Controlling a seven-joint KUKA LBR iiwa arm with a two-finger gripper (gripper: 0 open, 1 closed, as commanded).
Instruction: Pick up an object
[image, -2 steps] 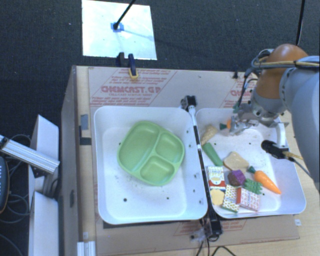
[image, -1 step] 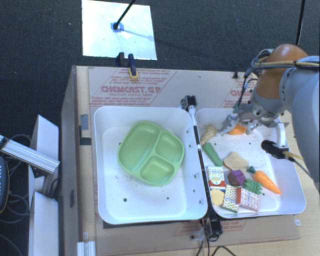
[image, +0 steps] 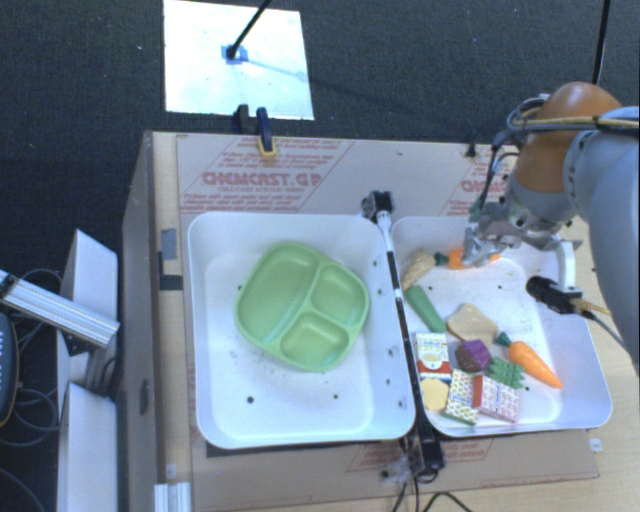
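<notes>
My gripper (image: 481, 247) hangs low over the back of the right bin (image: 580, 400), coming in from the right under the grey and orange arm. A small orange piece (image: 456, 260) lies just left of the gripper tip, touching or nearly touching it. Whether it is held I cannot tell. A pale corn cob (image: 417, 268) lies further left. Nearer the front are a green cucumber (image: 425, 308), a bread slice (image: 472, 323), a purple piece (image: 474, 354) and a carrot (image: 533, 363).
The left bin (image: 220, 400) holds a light green divided plate (image: 303, 305). Small printed food boxes (image: 483, 397) and a yellow disc (image: 434, 393) crowd the right bin's front. A black rail (image: 397, 300) runs between the bins. A black fitting (image: 550, 292) sticks out beside the arm.
</notes>
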